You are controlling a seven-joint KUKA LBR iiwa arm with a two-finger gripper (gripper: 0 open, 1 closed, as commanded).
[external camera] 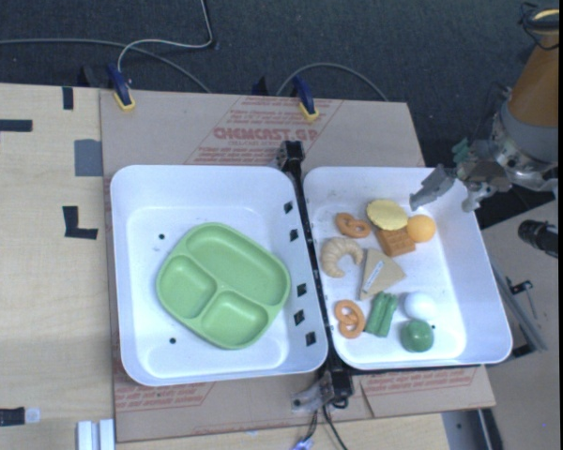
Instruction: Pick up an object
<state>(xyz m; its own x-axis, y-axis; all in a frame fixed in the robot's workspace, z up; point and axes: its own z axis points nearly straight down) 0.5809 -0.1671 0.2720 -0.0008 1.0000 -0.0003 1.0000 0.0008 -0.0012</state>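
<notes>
The right bin [477,279] holds several toy foods. A yellow slice [387,214], a brown block [397,241] and an orange ball [421,229] cluster near its far side. A pretzel [352,224], a croissant [341,254], a pale wedge [382,273], a second pretzel [348,318], a green pickle [381,313], a white egg [418,304] and a green ball [416,336] lie nearer. My gripper [450,195] hovers over the bin's far right corner, just right of the orange ball. Its fingers are spread, open, with nothing between them.
The left bin [136,251] holds a green divided plate [223,284]. A black divider with clips [305,251] runs between the bins. Both bins rest on cardboard [253,129] clamped at the back, with cables behind.
</notes>
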